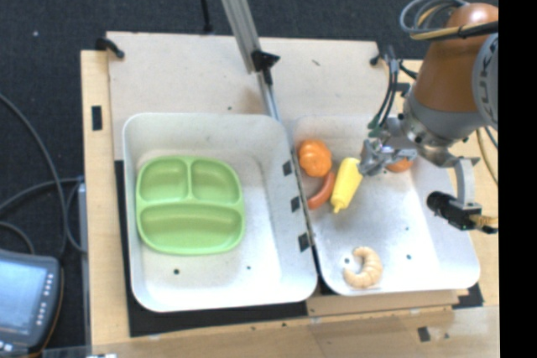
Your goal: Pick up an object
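**Pincer low in the right bin**

Sitting in the left bin [268, 264] is a green divided plate [190, 204]. Right of centre, the right bin [436, 256] holds an orange [315, 158], a sausage [321, 191], a corn cob [346, 186] and, lower down, a croissant [363, 267]. The pincer [375, 161] hangs just beside the cob's upper end; whether it is open or closed, I cannot tell.
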Controlling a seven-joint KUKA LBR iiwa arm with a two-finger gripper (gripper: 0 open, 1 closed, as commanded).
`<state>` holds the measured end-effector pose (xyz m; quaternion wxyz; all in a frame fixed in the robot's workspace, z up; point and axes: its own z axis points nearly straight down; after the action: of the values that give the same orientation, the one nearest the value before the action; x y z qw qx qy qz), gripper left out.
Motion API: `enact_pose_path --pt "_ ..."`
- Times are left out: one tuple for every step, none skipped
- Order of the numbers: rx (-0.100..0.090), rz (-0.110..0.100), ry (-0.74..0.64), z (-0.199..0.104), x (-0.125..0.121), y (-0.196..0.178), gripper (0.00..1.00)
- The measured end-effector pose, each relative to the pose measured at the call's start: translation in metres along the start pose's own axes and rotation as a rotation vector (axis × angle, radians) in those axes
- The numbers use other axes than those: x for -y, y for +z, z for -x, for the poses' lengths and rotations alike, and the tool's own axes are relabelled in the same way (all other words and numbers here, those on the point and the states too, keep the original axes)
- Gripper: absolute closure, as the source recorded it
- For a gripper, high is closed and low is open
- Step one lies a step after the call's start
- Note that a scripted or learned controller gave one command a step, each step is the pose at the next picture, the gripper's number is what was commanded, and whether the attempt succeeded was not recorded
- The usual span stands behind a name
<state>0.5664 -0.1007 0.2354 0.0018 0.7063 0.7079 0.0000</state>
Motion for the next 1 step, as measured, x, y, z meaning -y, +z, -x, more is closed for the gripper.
enact_pose_path --pt "-0.001 0.000 0.002 0.0089 0.0010 -0.0125 1.00"
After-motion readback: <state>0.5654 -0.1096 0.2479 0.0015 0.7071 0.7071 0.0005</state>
